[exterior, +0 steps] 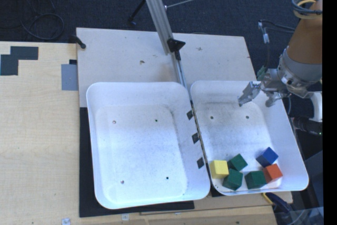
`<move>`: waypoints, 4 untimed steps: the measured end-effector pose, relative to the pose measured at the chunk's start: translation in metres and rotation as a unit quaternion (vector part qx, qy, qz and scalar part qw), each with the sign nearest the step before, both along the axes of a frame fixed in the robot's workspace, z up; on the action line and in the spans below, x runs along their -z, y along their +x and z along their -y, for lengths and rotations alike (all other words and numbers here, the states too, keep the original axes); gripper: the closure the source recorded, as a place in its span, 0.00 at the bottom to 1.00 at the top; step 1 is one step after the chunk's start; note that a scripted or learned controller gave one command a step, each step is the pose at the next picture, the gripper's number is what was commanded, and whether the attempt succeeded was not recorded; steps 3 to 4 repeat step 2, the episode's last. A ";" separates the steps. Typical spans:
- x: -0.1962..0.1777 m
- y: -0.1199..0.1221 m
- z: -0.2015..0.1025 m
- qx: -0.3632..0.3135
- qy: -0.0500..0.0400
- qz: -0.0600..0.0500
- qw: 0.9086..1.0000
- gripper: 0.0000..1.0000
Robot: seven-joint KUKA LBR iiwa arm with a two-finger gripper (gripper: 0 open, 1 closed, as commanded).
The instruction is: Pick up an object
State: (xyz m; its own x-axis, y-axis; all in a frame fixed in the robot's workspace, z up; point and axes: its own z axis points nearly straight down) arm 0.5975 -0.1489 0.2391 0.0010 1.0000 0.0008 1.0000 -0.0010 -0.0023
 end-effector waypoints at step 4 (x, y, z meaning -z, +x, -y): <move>0.044 0.005 -0.071 -0.002 0.000 0.004 1.000 0.00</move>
